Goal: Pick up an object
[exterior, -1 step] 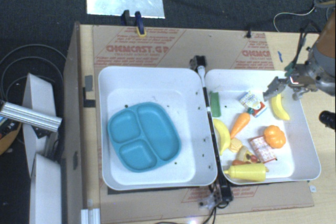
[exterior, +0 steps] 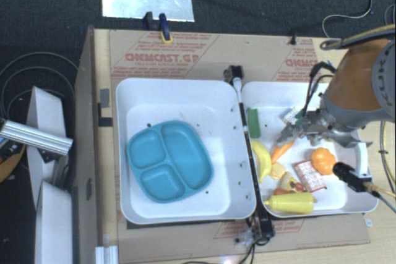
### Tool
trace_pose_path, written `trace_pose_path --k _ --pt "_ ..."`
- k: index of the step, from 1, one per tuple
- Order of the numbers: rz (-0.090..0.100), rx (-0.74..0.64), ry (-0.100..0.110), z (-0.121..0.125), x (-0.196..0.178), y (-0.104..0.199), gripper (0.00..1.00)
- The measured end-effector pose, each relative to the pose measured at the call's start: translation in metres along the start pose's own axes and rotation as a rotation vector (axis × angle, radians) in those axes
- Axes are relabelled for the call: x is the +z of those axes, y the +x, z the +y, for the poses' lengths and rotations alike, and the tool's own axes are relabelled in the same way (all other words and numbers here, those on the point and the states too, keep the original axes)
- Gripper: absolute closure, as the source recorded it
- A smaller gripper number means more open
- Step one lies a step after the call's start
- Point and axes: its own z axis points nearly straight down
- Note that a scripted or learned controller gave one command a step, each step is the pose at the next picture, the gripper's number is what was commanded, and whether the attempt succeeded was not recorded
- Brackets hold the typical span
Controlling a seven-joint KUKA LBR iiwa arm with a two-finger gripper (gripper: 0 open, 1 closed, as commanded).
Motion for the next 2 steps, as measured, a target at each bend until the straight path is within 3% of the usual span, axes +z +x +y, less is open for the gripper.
trace_pose_path --k 1,2 --pt "-0.007 0.003 -0.017 0.023 0.067 0.011 0.00" --pt "-0.005 0.004 -0.014 0.022 0.057 0.012 1.00"
